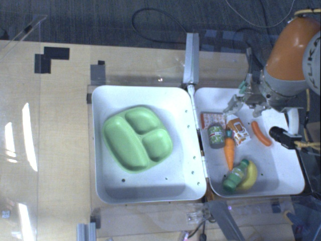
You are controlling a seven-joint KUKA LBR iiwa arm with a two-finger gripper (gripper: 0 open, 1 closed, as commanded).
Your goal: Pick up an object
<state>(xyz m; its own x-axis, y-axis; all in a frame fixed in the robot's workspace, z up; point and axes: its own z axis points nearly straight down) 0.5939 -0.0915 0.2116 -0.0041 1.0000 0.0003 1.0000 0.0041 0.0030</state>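
In right bin (293, 179): carrot (229, 153), banana (249, 176), bottle (235, 175).

Green three-compartment plate (138, 138) in left bin (105, 185); black cable (150, 15) looped on dark floor beyond.

Arm (296, 49) cut off at right edge; below gripper (247, 98), banana (249, 177) partly hidden behind green bottle (234, 175).

My grey arm with its orange band (293, 49) reaches in from the right edge, wrist bent downward. My two-finger metal gripper (246, 103) hangs at the arm's left end, its thin silvery fingers (233, 104) splayed apart, spread wide with nothing between them.
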